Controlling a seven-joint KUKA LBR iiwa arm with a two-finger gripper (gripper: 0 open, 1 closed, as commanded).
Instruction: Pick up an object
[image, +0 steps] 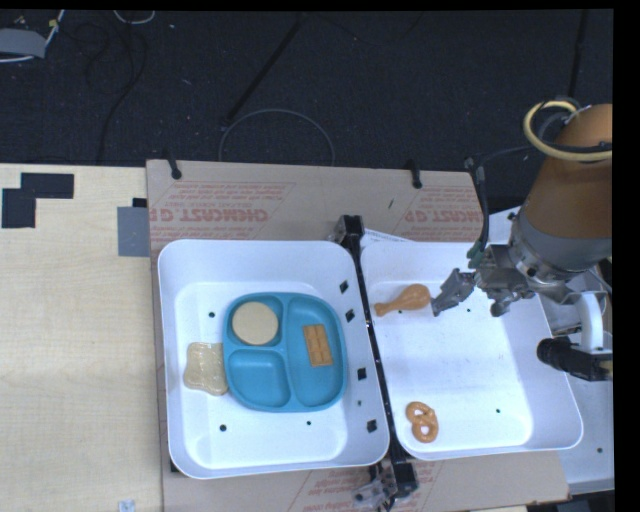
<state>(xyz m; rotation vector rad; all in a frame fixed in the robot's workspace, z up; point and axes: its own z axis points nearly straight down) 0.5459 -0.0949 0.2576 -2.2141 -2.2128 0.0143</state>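
Cardboard sheet (300, 205) under both bins: red print, reversed and not fully legible. Left bin (190, 270) and right bin (510, 420): shallow, white, smooth plastic, rounded corners. In the left bin, a blue three-compartment tray (268, 385), glossy; a round tan disc (254, 322) lies in its 10 o'clock compartment, a ridged orange cracker (318, 345) in the 2 o'clock one. A pale, lumpy piece (205, 367) touches the tray at 9 o'clock. Gripper (452, 292), dark metal, hangs at the right bin's 12 o'clock; whether the jaws are open or closed cannot be told. A tan drumstick (405, 299) lies just beside it, ungripped. An orange pretzel (422, 421) sits at 6 o'clock.
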